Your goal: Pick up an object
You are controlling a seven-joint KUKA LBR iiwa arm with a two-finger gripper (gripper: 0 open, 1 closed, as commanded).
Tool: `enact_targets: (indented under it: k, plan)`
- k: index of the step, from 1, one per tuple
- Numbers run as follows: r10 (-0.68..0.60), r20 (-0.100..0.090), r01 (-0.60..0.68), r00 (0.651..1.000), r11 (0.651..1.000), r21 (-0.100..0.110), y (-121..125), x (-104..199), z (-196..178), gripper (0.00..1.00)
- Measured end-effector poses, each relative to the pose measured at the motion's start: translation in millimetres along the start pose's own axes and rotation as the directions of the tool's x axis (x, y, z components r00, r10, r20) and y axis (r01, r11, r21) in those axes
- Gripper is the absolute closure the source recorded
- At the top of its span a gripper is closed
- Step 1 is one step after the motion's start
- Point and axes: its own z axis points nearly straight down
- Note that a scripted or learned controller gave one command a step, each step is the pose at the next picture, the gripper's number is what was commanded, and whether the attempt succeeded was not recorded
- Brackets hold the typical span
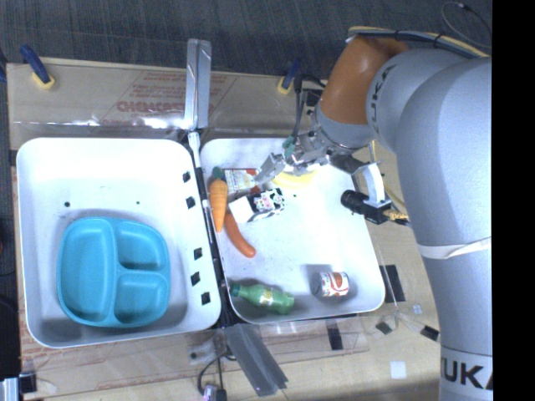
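In the right bin, my gripper hangs low over the upper left part, coming in from the grey arm with its orange band. Just below it lie a small white patterned box and a white block. A flat printed packet sits to its left, and a yellow object shows partly beneath the wrist. An orange carrot and a red sausage-like piece lie along the bin's left wall. I see nothing held in the gripper.
A green bottle and a can rest near the right bin's front wall. The left bin holds a blue divided plate. A metal divider stands between the bins at the back.
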Motion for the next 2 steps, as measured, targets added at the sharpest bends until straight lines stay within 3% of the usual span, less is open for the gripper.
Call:
enact_targets:
  k: [1, 2]
  plan:
    - [-0.067, 0.005, 0.067, 0.998, 0.998, -0.010, 15.7, -5.0, 46.0, 0.00]
    - [-0.106, 0.004, 0.106, 0.994, 0.994, -0.011, -16.7, -17.2, 45.7, 0.00]
